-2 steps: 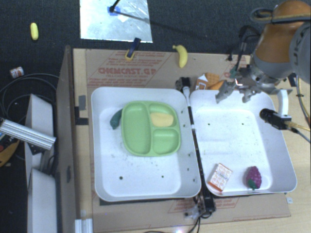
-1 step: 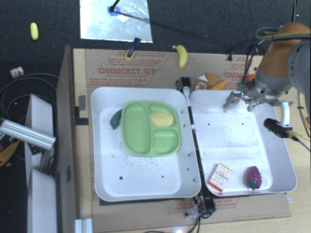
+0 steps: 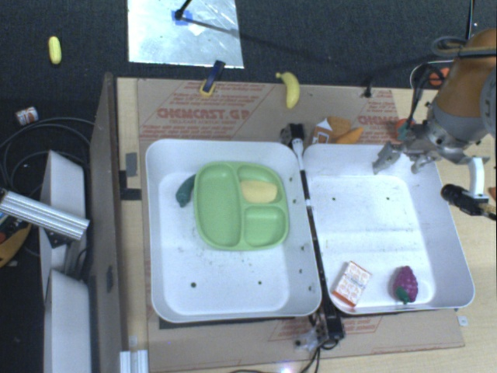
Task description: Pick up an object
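Note:
In the right bin [image 3: 435, 231], near its front edge, lie a small orange-and-white box [image 3: 351, 284] and a purple fruit-like object [image 3: 404, 284]. The left bin [image 3: 167, 208] holds a green divided plate [image 3: 225, 216] with a yellow object [image 3: 259, 190] in its far right compartment. A dark green object [image 3: 185, 190] lies just left of the plate. My gripper [image 3: 402, 162] hangs over the far right corner of the right bin, well away from the box and the purple object. Its fingers are spread open with nothing between them.
On the cardboard behind the bins lie a banana [image 3: 290, 90], an orange item [image 3: 342, 133] and a yellow-and-blue clamp [image 3: 211, 78]. A black part [image 3: 463, 199] sticks in over the right bin's right rim. A central ridge [image 3: 308, 208] divides the bins.

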`<state>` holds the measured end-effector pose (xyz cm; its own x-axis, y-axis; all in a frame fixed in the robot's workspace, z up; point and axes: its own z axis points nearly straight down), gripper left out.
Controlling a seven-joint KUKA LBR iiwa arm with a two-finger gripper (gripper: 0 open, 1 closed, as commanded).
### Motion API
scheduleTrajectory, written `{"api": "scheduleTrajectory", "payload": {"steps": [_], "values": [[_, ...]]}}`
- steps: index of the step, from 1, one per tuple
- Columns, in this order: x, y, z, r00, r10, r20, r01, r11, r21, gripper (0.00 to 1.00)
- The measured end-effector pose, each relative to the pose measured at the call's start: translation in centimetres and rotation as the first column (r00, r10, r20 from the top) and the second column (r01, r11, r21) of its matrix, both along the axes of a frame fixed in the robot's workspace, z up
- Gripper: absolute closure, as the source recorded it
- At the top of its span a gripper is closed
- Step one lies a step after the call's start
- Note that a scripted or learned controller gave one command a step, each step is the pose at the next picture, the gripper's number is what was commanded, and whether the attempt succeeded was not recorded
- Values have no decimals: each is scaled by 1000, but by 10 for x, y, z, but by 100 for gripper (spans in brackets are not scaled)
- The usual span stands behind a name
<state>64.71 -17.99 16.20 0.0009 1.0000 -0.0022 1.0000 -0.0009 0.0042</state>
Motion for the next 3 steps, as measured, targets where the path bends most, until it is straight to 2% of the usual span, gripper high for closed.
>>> {"api": "scheduleTrajectory", "payload": {"steps": [1,2,3], "values": [[-16,-25,29,1000,0,1,0,1000,0,0],[10,-14,72,1000,7,4,-7,1000,0,0],[5,-27,32,1000,2,-5,-2,1000,1,0]]}}
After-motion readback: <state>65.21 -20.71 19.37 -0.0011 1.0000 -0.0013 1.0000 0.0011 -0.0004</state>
